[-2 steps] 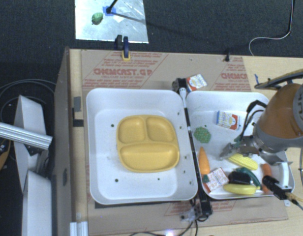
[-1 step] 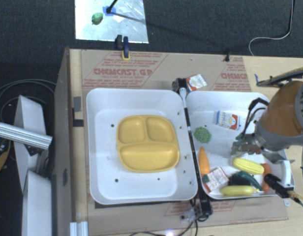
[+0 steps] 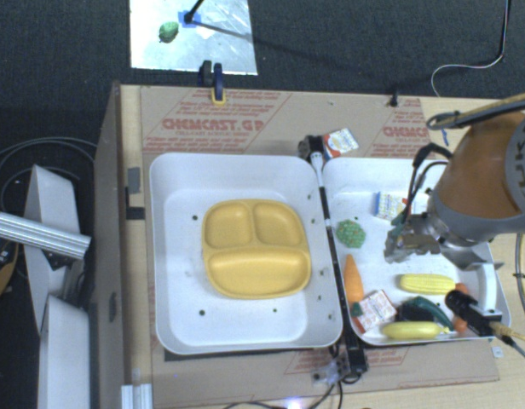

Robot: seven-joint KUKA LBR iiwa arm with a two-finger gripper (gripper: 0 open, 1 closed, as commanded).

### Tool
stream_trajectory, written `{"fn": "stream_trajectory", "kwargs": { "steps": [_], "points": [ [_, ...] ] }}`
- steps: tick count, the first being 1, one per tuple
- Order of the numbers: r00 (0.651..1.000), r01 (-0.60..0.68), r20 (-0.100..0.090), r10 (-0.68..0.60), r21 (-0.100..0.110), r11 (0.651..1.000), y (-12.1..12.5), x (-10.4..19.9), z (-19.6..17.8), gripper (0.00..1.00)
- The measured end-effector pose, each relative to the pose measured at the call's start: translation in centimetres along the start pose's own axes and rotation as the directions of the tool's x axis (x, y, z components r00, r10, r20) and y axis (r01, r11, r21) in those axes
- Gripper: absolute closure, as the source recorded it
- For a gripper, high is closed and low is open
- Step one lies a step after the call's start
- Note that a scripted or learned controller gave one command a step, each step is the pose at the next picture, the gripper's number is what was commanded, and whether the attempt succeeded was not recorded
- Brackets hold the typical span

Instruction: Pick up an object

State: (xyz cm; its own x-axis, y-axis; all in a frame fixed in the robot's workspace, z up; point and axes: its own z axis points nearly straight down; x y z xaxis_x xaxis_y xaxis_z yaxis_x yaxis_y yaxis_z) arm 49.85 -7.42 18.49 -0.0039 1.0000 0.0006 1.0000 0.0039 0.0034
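Jaws hang low over the bare floor of the right bin (image 3: 365, 181), mid-bin, on the grey-and-orange arm (image 3: 480, 181) coming in from the view's right. Can't tell if jaws are wide or narrow; the angle hides the gap.

Pickable things all lie in this bin, around the jaws:
- corn cob (image 3: 426, 283) just below the jaws, lying flat, apart from them
- blue-and-white packet (image 3: 388, 204) just above the jaws
- green bumpy ball (image 3: 350, 233) to the jaws' left, near the bin's left wall
- carrot (image 3: 354, 279) down-left of the jaws, lying along that wall
- red-and-white packet (image 3: 375, 307) below the carrot, touching its tip
- dark green piece (image 3: 420, 309) below the corn
- yellow piece (image 3: 409, 331) further down, against the bin's near wall

Well to the jaws' left, the left bin (image 3: 181, 186) holds a yellow divided plate (image 3: 254, 247) at its middle. Both bins sit on the desk (image 3: 245, 113), which is covered in printed cardboard.
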Motion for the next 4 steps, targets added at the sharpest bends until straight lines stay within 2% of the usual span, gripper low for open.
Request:
{"fn": "stream_trajectory", "kwargs": {
  "steps": [1,2,3,4],
  "points": [
    [1.0,-0.001,0.0,0.001,0.002,1.0,2.8,6.2,0.1,1.0],
    [1.0,0.0,-0.001,0.0,0.003,1.0,0.3,16.5,-0.5,1.0],
    [1.0,0.0,0.0,0.0,0.003,1.0,0.8,16.5,-1.3,1.0],
    [1.0,0.001,-0.001,-0.001,0.003,1.0,2.3,27.1,-3.2,1.0]
  ]
}}
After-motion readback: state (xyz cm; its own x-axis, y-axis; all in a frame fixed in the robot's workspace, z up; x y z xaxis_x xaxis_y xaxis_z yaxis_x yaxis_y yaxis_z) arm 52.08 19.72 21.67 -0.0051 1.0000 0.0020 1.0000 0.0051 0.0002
